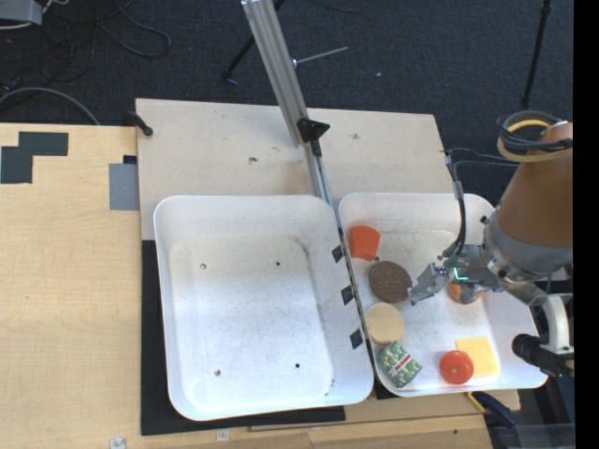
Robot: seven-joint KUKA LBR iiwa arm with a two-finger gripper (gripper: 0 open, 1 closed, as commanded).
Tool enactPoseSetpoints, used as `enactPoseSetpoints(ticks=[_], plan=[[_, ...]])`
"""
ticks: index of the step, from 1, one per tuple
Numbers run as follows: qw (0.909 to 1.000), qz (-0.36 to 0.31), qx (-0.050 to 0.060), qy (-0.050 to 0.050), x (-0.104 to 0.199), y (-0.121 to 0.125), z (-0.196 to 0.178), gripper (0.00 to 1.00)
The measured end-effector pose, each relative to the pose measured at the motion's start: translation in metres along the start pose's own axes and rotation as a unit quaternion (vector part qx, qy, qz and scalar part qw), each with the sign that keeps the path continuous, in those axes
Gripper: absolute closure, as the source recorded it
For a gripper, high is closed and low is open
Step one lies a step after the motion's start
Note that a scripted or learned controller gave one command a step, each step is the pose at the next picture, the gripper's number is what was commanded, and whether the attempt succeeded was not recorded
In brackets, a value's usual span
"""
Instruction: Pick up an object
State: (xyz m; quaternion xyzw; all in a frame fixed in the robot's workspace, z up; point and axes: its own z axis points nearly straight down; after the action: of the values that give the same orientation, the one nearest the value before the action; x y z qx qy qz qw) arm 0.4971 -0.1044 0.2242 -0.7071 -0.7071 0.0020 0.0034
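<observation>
The right bin (412,211) holds an orange cup (364,242), a brown round disc (388,281), a tan round disc (384,324), a green patterned block (400,364), a red round piece (456,367) and a yellow block (478,353). My gripper (436,282) reaches in from the right and sits low in this bin, just right of the brown disc. An orange object (462,293) lies under the wrist, partly hidden by it. I see nothing between the fingers.
The left bin (178,241) lies beside the right one, with black clips (344,294) along the shared edge. A slanted metal rail (281,73) rises behind the bins. The arm's orange band (543,195) stands at the right edge.
</observation>
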Motion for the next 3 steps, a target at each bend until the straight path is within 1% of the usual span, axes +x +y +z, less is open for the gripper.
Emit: enactPoseSetpoints(ticks=[1, 2, 3], plan=[[1.0000, 0.002, -0.002, 0.000, -0.001, 0.001, -0.002, 0.00], [1.0000, 0.000, 0.001, 0.000, 0.004, -0.001, 0.062, 0.00], [1.0000, 0.000, 0.001, 0.000, 0.007, 0.000, 0.105, 0.00]])
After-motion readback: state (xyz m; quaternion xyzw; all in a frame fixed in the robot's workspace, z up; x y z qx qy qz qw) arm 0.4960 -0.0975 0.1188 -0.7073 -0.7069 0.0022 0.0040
